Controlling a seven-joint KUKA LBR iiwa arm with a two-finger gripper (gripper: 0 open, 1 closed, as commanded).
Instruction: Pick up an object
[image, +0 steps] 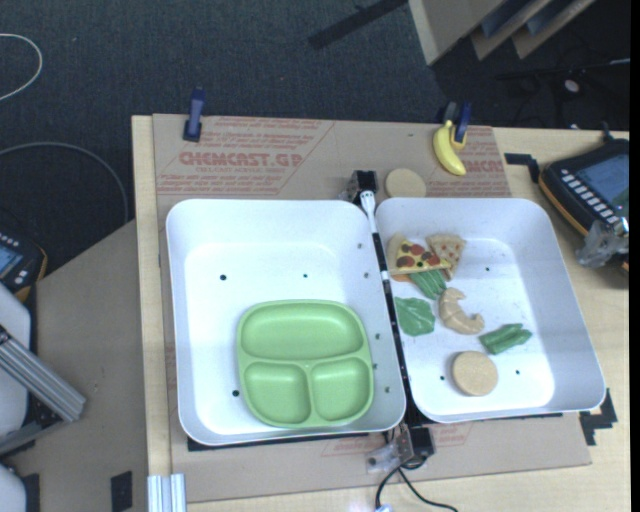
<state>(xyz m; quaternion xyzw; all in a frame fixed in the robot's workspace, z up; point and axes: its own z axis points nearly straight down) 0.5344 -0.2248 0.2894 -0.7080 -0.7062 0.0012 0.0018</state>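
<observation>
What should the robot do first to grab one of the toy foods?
Probably bring the arm over the right bin and come down on the round cookie. It lies flat, apart from the other toy foods, so it looks easiest to grab cleanly.

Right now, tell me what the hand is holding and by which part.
Nothing is seen held. The pizza slice, cookie and leaf pieces all lie loose in the right bin.
</observation>
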